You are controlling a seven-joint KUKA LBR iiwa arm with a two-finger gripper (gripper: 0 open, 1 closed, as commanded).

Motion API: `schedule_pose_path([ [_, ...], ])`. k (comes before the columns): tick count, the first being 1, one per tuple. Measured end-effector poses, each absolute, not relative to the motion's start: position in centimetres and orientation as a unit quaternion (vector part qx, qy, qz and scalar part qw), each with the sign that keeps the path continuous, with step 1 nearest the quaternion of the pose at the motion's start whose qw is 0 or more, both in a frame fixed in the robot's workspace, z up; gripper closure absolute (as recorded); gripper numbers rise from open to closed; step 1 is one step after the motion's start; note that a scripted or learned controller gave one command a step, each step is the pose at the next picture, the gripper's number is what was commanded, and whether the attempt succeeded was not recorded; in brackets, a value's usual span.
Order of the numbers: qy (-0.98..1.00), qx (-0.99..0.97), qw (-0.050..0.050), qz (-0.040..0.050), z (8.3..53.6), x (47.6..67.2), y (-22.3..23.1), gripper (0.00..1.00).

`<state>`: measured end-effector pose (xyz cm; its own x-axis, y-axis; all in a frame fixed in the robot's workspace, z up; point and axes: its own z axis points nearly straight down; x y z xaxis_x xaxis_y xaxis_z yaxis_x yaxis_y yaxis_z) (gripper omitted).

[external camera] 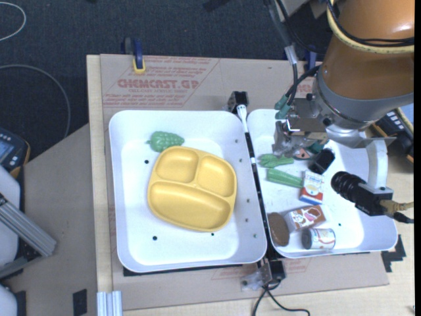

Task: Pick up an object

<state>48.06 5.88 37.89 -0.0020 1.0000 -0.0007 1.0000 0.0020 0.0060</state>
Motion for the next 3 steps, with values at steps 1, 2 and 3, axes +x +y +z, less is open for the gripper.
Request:
schedule_pose_path([
  [1, 0.704, 0.710, -0.003, -0.0047, 28.9, 47.8, 0.1, 1.00],
  [2, 0.706, 0.708, 0.001, 0.0005, 30.2, 48.0, -1.3, 1.00],
  [3, 0.705, 0.709, 0.005, 0.0026, 37.8, 48.0, -6.8, 1.00],
])
